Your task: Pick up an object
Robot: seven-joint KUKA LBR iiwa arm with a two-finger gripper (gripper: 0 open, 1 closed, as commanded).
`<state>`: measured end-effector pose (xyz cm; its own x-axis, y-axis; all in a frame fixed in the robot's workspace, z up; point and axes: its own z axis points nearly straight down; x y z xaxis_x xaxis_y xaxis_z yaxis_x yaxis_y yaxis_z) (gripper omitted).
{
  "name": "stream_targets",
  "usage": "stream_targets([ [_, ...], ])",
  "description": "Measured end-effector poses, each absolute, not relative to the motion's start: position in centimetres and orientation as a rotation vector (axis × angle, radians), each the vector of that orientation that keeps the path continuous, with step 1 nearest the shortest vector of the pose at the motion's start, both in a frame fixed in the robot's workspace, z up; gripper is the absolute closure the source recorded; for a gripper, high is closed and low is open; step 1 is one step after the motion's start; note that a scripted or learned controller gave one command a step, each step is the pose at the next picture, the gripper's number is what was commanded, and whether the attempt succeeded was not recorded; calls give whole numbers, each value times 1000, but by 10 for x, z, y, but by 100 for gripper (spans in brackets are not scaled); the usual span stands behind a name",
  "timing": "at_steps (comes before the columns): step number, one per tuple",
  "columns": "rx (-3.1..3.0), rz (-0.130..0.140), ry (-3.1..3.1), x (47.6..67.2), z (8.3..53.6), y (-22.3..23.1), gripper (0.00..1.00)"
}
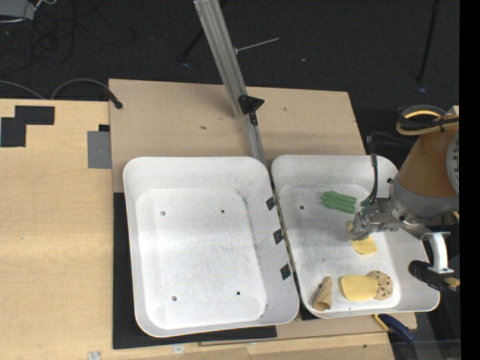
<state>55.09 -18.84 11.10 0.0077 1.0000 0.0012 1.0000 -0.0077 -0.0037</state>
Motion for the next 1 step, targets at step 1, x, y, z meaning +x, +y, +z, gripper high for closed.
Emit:
stream_targets([
  [1, -2222, -2, -2224, 560, 158, -187, 100],
])
